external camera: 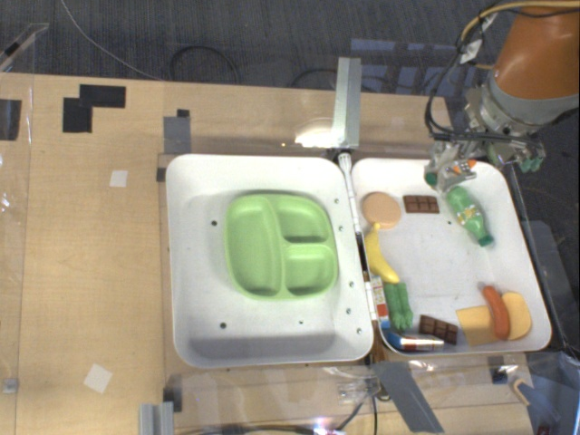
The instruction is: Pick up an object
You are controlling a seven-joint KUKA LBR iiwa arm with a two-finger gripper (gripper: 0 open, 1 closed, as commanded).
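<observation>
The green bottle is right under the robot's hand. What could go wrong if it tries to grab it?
The green bottle lies tilted close to the right bin's far wall, so the gripper might bump the rim on its way down. The bottle looks round and may roll or slip away. The chocolate bar lies nearby and could get nudged.

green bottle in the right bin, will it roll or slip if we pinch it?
The green bottle lies on its side, rounded body, so a nudge would probably roll it. It looks like smooth plastic, likely light and a bit slippery. It lies just below the gripper.
</observation>
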